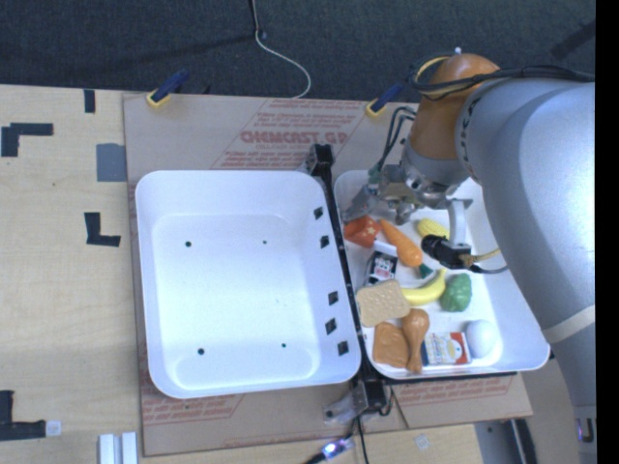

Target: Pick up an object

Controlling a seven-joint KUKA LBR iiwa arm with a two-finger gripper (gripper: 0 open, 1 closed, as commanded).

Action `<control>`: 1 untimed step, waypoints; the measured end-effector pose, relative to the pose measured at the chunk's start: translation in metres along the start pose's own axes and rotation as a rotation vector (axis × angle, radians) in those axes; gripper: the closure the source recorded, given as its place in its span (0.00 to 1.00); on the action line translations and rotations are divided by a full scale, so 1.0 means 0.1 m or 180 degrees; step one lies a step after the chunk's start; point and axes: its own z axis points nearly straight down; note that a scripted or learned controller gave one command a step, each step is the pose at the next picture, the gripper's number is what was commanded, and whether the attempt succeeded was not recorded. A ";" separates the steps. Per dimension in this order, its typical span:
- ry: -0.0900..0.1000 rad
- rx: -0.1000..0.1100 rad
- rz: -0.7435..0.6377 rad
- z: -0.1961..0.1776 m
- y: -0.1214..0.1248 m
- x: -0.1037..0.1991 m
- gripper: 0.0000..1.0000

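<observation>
The right bin (522, 351) holds several toy foods: a red tomato (361, 230), an orange carrot (402, 244), a yellow banana (426, 289), a green broccoli piece (456, 292), a slice of bread (382, 303), a brown drumstick (414, 332) and a white egg (479, 337). My gripper (375, 199) hangs low over the bin's far left part, just above the tomato and the carrot's upper end. Nothing shows between its fingers. The grey arm with its orange band (447, 95) covers the bin's far right side.
The left bin (164, 196) lies beside the right one, with a black divider strip (334, 249) between them. A small red and white carton (445, 349) and a dark packet (384, 262) also lie in the right bin. A cable (280, 56) trails behind the bins.
</observation>
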 end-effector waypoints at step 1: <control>0.0000 0.0000 0.0000 0.00 0.00 0.00 0.00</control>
